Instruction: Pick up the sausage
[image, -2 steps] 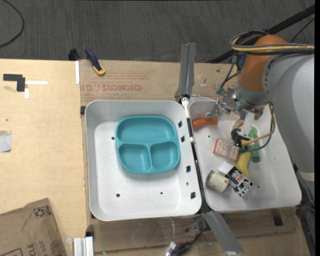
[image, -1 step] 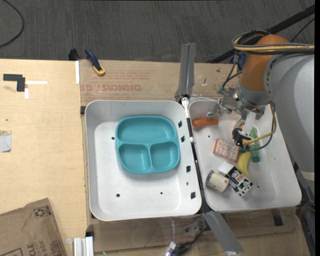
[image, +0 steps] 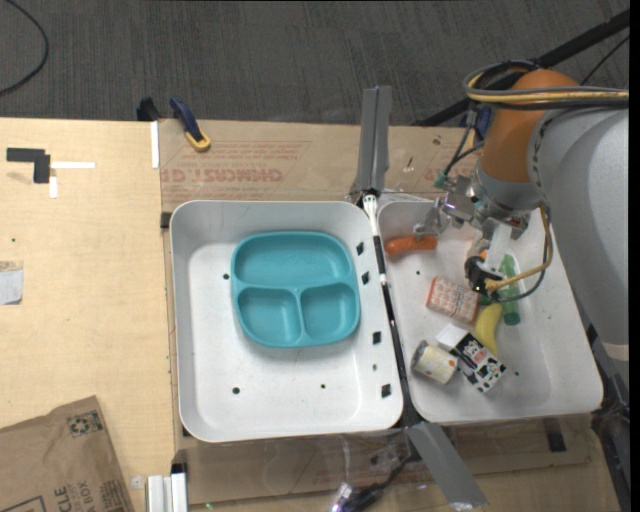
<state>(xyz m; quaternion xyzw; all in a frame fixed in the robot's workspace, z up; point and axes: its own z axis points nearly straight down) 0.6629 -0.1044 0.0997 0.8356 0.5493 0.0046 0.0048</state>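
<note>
The sausage (image: 410, 243), orange-red and short, lies in the right bin (image: 560, 390) near its far left corner, close to the divider between the two bins. It rests flat on the white floor, its long side running roughly left to right.

The arm (image: 585, 150) reaches in from the right, its orange band sitting above the wrist over the far edge of the right bin. The jaws (image: 440, 215) hang at the end of the wrist, just above and to the right of the sausage. Whether they are spread or closed cannot be told from this angle, and it is not clear whether they touch the sausage; nothing is seen held between them.

Nearer in the same bin lie other things, apart from the sausage: a pinkish packet (image: 452, 297), a yellow banana (image: 487, 327), a green object (image: 510, 290) beside it, a black-and-white carton (image: 480, 362) and a small pale can (image: 434, 362) on its side.

The left bin (image: 200, 400) holds a teal divided plate (image: 296, 288) with three compartments, set near its middle. Both bins stand on the surface (image: 80, 300), where a blue-and-yellow clamp (image: 190, 125) lies beyond the left bin.
</note>
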